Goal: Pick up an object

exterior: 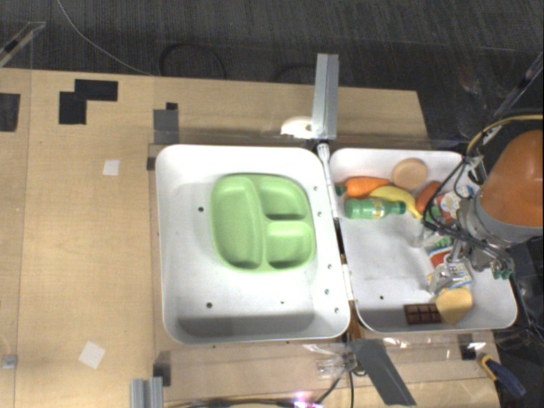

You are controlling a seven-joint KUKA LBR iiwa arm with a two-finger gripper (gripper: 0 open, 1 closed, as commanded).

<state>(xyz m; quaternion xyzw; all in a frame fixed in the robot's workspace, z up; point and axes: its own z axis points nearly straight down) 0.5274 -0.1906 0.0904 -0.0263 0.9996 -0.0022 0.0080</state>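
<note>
1. Over the right bin (374,308) near its right wall, the claw (450,272) is seen pointing down; its state cannot be told.
2. Just below it, a yellow block (455,304) is seen beside a brown bar (422,314).
3. A green tray (260,221) is held by the left bin (183,313).

bench (76,253): pale wood, matt, fine grain | two bins (183,313): white plastic, smooth, faint sheen | divided tray (259,221): light green plastic, matt | post (325,96) at 12 o'clock: bare brushed metal | floor (212,15): dark carpet, rough weave | arm band (518,181) at 3 o'clock: orange, glossy
</note>
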